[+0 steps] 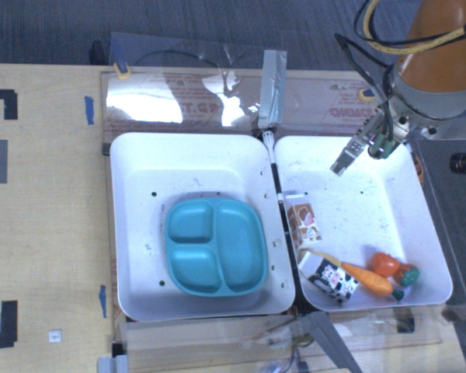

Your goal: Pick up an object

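Gripper (pixel 357 150) hangs over the right bin's (pixel 427 200) far end, and we cannot tell its state. Nothing lifted yet: our carrot (pixel 365 277) lies near the front, well apart.

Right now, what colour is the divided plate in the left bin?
Light blue, turquoise-like; the plate shows clearly in the camera view.
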`<state>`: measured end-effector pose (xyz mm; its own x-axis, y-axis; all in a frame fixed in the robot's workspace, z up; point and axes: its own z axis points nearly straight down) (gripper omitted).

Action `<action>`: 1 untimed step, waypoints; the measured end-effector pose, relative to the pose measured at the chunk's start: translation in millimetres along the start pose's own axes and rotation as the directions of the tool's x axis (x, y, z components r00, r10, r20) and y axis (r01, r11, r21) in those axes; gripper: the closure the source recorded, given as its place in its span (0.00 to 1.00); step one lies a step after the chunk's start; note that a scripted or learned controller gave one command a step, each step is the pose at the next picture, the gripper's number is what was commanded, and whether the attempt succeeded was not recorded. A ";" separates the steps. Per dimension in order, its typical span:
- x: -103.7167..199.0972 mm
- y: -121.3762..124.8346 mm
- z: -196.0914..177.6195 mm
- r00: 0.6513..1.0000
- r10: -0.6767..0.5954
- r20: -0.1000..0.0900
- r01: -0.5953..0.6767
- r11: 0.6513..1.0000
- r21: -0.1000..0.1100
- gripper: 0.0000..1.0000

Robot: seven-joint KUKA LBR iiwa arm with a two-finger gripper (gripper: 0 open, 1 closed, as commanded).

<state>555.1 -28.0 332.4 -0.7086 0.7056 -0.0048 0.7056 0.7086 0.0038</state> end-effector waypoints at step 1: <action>32.1 23.7 -23.9 0.971 -0.240 0.002 0.240 0.971 -0.002 1.00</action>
<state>548.9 11.5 356.2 -0.8572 0.5149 -0.0072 0.5149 0.8572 0.0047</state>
